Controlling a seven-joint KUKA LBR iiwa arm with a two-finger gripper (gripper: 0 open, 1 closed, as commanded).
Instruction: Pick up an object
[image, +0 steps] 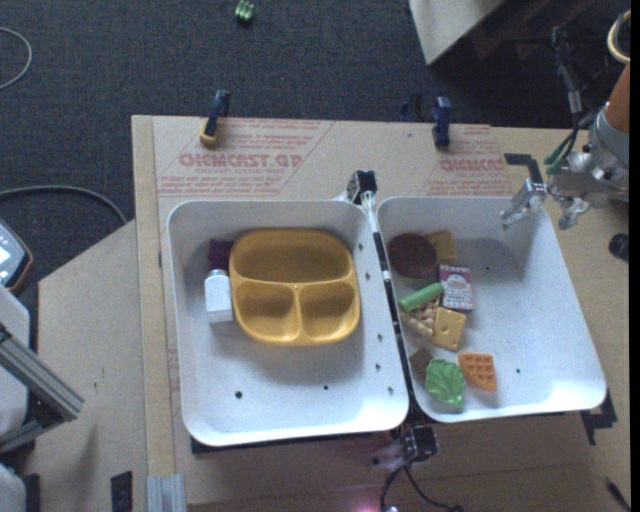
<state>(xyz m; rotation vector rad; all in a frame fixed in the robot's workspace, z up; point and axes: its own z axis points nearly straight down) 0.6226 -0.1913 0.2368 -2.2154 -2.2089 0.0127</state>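
My gripper (545, 206) hangs over the far right corner of the right bin (540, 330), with its fingers apart and nothing between them. Along that bin's left side lie several toy foods. They include a brown round patty (412, 254), a maroon box (457, 287), a green pickle (421, 296), a yellow cheese wedge (448, 327), an orange waffle (478, 371) and a green lettuce leaf (445, 382). The gripper is well to the right of them and farther back, touching none.
The left bin (250, 390) holds a yellow divided plate (295, 285), a white bottle (218, 296) and a purple item (220, 250) behind the bottle. Clamps (213, 118) hold the cardboard base at the back. The right bin's right half has bare floor.
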